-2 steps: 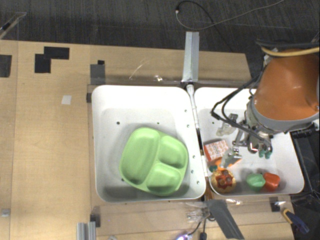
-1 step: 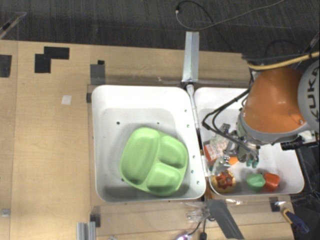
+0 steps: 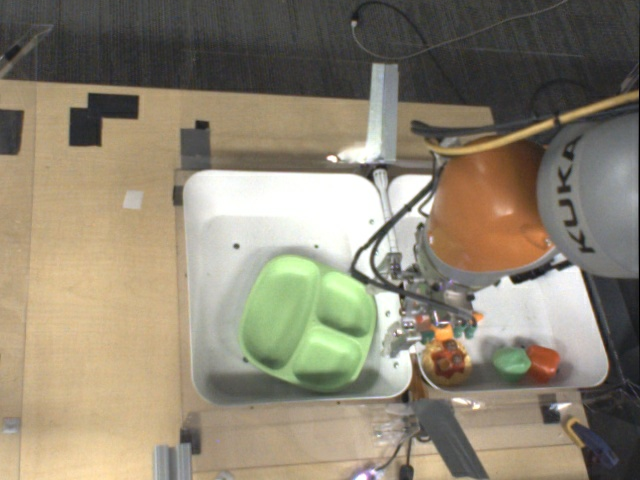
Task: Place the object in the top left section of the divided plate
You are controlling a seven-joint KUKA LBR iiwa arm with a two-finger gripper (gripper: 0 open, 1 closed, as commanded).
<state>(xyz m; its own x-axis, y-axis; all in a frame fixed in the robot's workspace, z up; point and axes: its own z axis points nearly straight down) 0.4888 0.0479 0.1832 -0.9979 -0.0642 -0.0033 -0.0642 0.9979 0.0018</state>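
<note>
Orange wrist band point(image 3: 495, 213) sits highest in view, closest to the camera, masking much of what hangs under it. My end effector point(image 3: 432, 326) hangs below it over the right bin point(image 3: 570, 313), close to the wall between the two bins. Finger state: cannot tell; cables and fittings clutter that spot.

Just under my end effector lies a small multicoloured object point(image 3: 447, 360), seemingly in a shallow dish. Whether I touch it is unclear. Further out to the side away from the plate rest a green object point(image 3: 512, 362) and a red object point(image 3: 544, 361), touching each other.

Across the dividing wall, in the left bin point(image 3: 215, 228), the green divided plate point(image 3: 305, 320) shows all its sections bare.

Progress: nothing placed. Which object is the target is not settled from this view; pick, transfer and release all remain, by my reading.
</note>
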